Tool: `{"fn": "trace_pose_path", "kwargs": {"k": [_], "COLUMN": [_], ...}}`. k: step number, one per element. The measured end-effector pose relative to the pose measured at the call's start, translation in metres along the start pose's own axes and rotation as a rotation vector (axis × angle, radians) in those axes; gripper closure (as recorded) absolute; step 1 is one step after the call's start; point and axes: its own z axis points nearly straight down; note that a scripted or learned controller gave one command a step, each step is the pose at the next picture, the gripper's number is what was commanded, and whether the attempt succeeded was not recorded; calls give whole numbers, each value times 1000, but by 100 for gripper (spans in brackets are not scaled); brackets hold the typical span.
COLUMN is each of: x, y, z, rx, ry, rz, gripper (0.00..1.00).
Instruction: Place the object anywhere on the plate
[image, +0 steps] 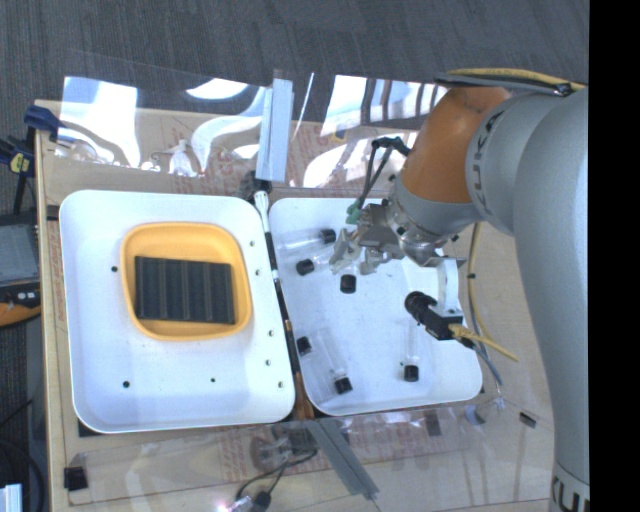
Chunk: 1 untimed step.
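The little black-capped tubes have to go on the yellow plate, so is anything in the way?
Yes. The tubes lie in the right bin, the yellow plate in the left bin. The two bins' raised rims stand between them, so the hand must lift over.

Fixed camera above bench, angled down, both bins (170, 400) framed, arm (520, 150) entering right

Left bin (90, 370) white, small black dots near rim. Plate (185, 282) yellow-orange, dark grey ribbed rectangle in centre. Right bin (385, 395) white. Small tubes (335, 372) clear with black caps, scattered in right bin. Arm (520, 170) grey, orange band above wrist. Tool (362, 246) silver-grey, green spot beside it. Tabletop (180, 470) pale tan, glossy, white reflections. Floor behind dark grey.
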Motion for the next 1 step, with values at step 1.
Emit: {"fn": "trace_pose_path", "kwargs": {"k": [1], "x": [42], "y": [30], "z": [-13], "rx": [-6], "ry": [-2], "rz": [-141], "gripper": [100]}}
